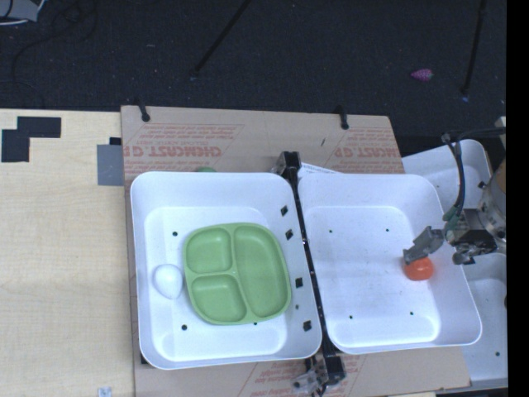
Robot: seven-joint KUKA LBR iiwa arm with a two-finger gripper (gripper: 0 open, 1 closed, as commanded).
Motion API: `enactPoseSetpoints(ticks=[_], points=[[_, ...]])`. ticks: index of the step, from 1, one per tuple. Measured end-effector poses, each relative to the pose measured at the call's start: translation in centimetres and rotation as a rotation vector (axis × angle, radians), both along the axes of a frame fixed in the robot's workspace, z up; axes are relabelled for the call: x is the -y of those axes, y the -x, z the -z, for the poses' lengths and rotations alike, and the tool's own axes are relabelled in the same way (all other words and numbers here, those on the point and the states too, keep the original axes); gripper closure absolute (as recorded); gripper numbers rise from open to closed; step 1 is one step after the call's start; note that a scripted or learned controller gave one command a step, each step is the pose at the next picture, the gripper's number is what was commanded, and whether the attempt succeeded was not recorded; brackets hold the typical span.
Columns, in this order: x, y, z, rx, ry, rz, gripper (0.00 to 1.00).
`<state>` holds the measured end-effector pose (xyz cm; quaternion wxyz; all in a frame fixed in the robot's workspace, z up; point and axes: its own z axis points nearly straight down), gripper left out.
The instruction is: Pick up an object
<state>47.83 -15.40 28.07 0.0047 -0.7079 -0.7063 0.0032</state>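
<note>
orange obj (pixel 419 269) just below gripper (pixel 431 245), right bin (pixel 364 222)

I count two white bins (pixel 157 222), one green divided plate (pixel 236 273), one white egg (pixel 168 280) and one orange object (pixel 419 269).

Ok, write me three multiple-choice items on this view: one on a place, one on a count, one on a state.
1. Where is the green divided plate?
A. left bin
B. right bin
C. cardboard

2. How many compartments does it have?
A. two
B. three
C. five

3. How does the orange object lie?
A. on the right bin floor by the gripper
B. on the plate
C. beside the white ball

Answers: 1 A, it sits in the left bin; 2 B, its ridges mark three wells; 3 A, it rests at the gripper's tip.
</note>
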Motion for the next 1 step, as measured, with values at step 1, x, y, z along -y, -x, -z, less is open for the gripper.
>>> enactPoseSetpoints(ticks=[1], points=[[0.01,-0.16,-0.46,0.010,0.002,-0.002,0.00]])
